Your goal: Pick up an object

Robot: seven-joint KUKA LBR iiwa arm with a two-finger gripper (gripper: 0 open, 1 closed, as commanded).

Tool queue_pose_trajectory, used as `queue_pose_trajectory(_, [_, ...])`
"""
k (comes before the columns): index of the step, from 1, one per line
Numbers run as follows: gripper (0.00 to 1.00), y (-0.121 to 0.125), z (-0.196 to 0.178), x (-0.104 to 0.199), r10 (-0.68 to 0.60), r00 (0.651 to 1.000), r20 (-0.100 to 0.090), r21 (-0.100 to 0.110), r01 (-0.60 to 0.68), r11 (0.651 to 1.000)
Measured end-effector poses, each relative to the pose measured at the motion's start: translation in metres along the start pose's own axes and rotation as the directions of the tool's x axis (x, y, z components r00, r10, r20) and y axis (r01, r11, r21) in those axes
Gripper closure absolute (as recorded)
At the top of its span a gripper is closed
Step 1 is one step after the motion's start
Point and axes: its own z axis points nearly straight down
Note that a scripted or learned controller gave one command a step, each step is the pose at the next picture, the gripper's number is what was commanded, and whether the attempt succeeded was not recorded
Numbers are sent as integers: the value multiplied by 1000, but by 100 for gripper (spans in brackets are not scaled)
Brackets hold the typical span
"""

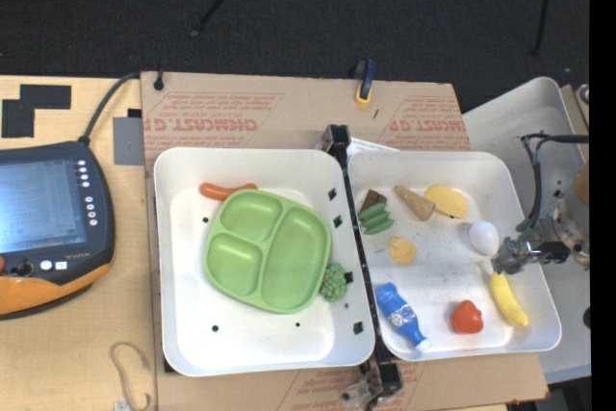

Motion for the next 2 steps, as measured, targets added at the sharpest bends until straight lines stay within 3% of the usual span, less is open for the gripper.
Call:
queue_pose_trajectory(1, [100, 1, -31, -1, 0, 1000, 0, 1, 0, 1000])
queue_pose_trajectory(2, [100, 19, -20, 44, -1, 1000, -3, 6, 1, 1000])
